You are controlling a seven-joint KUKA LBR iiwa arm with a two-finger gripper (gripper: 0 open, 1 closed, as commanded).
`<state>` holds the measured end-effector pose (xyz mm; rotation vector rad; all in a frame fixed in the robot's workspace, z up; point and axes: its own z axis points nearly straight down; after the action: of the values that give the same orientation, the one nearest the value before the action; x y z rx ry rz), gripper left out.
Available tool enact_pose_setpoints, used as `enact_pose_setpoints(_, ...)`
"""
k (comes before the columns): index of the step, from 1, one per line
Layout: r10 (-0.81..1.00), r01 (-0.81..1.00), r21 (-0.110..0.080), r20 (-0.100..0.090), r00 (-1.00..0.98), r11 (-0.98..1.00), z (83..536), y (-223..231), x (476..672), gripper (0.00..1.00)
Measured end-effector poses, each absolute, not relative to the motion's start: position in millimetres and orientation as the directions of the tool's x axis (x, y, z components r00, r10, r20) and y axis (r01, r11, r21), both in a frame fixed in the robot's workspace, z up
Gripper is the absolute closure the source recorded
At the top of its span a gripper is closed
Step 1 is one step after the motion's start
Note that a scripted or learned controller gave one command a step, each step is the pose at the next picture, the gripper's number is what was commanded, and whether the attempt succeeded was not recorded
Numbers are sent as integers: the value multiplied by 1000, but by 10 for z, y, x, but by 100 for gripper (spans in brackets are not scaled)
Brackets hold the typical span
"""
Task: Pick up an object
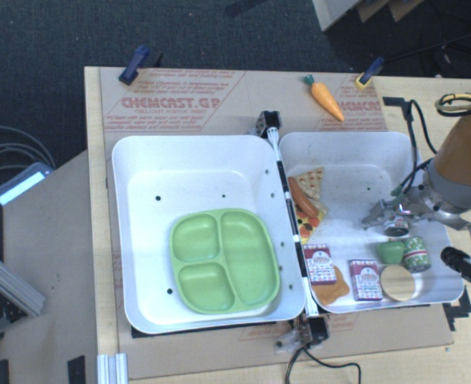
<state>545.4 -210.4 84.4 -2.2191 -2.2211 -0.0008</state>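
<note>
- The claw (389,224) hangs over the green can (405,252) in the right bin (343,146); I cannot tell its state.
- Risk (my judgement): crowded neighbours could deflect the can and spoil the pick.

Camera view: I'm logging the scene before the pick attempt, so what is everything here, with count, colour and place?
bins: two, white, side by side on the bench
divided plate: one, light green, left bin
pizza slice: one, orange-red, right bin, by the divider
small cartons: two, red and white, right bin's front
green object: one, right bin, under the tool
round disc: one, tan, right bin's front corner
toy carrot: one, orange, on the board behind the right bin
clamps: two, blue, back edge
arm: one, grey with orange band, right
tool: one, above the right bin
</note>
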Motion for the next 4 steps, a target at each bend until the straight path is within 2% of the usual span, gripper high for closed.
enact_pose_setpoints(1, 1000, 1000, -2, 10, -5, 5, 849, -2185, 5212, 0)
enact_pose_setpoints(2, 1000, 1000, -1, 9, -5, 5, 848, -2189, 5031, 0)
enact_pose_setpoints(3, 1000, 1000, 1, 4, -2, 2, 945, -2211, 5030, 100)
enact_pose_setpoints(4, 1000, 1000, -1, 8, -4, 4, 942, -2193, 5031, 0)
